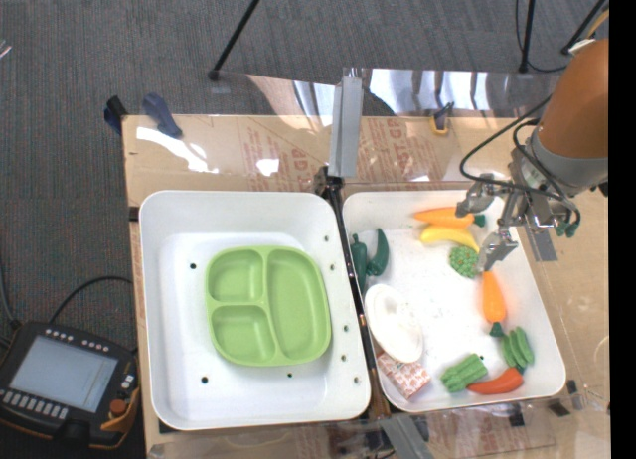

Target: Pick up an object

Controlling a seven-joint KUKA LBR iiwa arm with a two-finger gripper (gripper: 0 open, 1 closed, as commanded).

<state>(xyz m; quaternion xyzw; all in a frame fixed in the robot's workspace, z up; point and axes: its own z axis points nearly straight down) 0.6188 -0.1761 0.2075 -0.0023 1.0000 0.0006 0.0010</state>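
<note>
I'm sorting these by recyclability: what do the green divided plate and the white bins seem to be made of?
The green divided plate looks like moulded plastic with a matte finish: uniform colour, rounded compartment ridges, soft sheen. The left white bin and right white bin also look like plastic, smooth and slightly glossy, with rounded moulded rims; the exact type can't be told.

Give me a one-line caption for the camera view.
Gripper hovers over toy vegetables in the right bin; green divided plate sits in the left bin.

A robotics lab: teach pendant (62,380) on grey carpet (tripod legs (243,18) behind).
</note>
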